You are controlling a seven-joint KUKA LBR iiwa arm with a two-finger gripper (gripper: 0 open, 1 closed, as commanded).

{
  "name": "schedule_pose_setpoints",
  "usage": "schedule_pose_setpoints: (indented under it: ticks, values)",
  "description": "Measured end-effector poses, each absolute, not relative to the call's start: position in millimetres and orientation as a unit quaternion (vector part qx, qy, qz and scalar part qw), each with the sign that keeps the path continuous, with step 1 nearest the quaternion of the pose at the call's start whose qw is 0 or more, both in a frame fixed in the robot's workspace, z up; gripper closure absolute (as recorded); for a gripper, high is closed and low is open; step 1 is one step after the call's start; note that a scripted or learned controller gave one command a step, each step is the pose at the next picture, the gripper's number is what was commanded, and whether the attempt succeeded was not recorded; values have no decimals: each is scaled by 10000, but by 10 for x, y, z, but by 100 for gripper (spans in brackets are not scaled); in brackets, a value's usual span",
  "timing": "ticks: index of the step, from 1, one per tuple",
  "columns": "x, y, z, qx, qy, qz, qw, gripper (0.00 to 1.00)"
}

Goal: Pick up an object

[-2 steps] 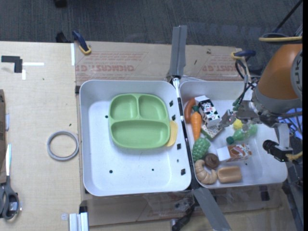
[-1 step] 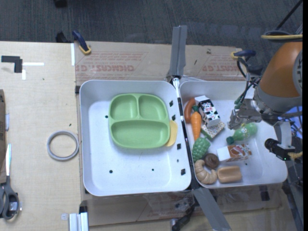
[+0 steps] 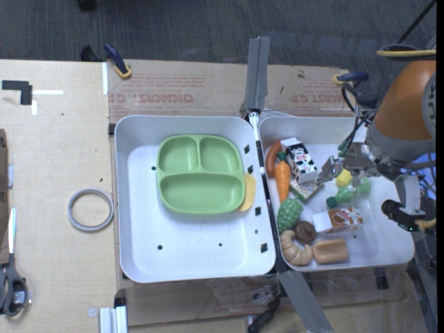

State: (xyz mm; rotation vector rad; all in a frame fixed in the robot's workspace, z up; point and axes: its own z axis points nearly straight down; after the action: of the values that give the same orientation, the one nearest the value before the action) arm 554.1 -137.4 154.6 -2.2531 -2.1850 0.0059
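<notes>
Camera view, looking down at a slant on the bench (image 3: pixel 55 151): two white bins side by side. Left bin (image 3: pixel 139 241) holds a green divided plate (image 3: pixel 201 174) near its far edge, with a yellow piece (image 3: pixel 250 191) tucked against the plate's right side.

Right bin (image 3: pixel 395 248) holds the clutter. Along its left wall: an orange carrot (image 3: pixel 282 179), a green knobbly toy (image 3: pixel 289 214), a croissant (image 3: pixel 297 252) at the near left corner. Just right of the carrot, a small black-and-white carton (image 3: pixel 300 158). Near edge: a brown bread loaf (image 3: pixel 330 250), a small printed packet (image 3: pixel 340 219) just beyond it, a dark round piece (image 3: pixel 304 231) touching the croissant.

Arm (image 3: pixel 409 109) reaches in over the right bin's far right corner. Tool (image 3: pixel 345 166) hangs low over the bin's middle, beside a yellow item (image 3: pixel 343 179) and a green item (image 3: pixel 347 196). Cannot tell whether it is spread or closed; nothing visibly between its parts.

Bench left of the bins: grey tape ring (image 3: pixel 91 209), scissors (image 3: pixel 12 286) at the near left corner.
</notes>
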Motion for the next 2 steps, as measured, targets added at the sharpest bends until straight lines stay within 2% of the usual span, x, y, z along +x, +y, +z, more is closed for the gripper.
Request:
schedule_pose_setpoints:
  ticks: [1, 2]
  values:
    - [6509, -1392, 957, -6741, -7387, 11, 0, 0]
    - [6512, -2009, 1613, -6481, -7615, 4, -17, 0]
